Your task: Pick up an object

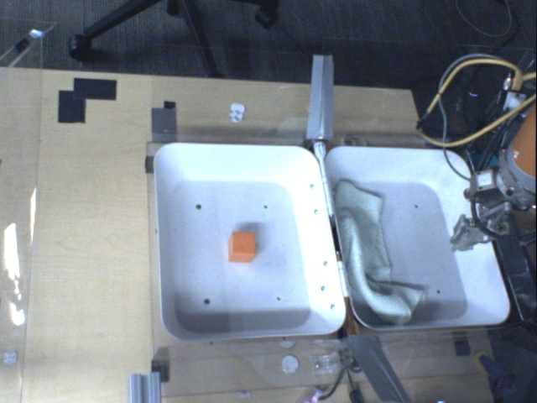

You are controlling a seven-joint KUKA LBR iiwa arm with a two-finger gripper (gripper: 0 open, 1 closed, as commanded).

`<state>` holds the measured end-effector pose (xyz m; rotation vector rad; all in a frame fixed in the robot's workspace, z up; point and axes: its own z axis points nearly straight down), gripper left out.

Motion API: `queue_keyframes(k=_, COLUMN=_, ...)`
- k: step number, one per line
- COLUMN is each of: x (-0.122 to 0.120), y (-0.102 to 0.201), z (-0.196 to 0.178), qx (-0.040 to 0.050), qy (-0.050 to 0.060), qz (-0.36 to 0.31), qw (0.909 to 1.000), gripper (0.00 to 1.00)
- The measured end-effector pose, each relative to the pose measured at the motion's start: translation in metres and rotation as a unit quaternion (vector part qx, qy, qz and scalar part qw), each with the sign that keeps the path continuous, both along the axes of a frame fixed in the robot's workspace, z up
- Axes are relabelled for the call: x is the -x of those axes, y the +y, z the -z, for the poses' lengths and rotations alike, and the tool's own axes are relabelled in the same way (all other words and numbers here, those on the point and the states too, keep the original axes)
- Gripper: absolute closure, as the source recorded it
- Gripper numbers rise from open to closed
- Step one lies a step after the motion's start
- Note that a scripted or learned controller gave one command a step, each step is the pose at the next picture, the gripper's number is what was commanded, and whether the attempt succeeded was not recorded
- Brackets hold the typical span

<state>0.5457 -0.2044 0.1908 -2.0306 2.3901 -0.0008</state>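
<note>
An orange cube [242,247] lies near the middle of the left bin [176,175]. A crumpled pale grey cloth [366,250] stretches along the left side of the right bin [436,170], from its upper left down to its front wall. My gripper [470,230] hangs over the right edge of the right bin, well right of the cloth and far from the cube. Nothing shows between its fingers.
A metal divider post [320,99] stands at the back between the two bins. Yellow and black cables [470,91] loop above the arm at the upper right. The wooden bench [75,250] stretches to the left of the bins.
</note>
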Motion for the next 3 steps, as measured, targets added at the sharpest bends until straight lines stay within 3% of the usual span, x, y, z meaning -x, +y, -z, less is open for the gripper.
queue_keyframes(k=1, x=0.004, y=0.0, z=-0.023, qx=0.0006, qy=0.0, qz=-0.135, qw=0.9908, gripper=1.0)
queue_keyframes(k=2, x=0.001, y=0.008, z=0.011, qx=0.0006, qy=0.001, qz=-0.267, qw=0.9637, gripper=1.0)
queue_keyframes(k=3, x=-0.043, y=0.013, z=-0.002, qx=0.0008, qy=-0.002, qz=-0.058, qw=0.9983, gripper=1.0)
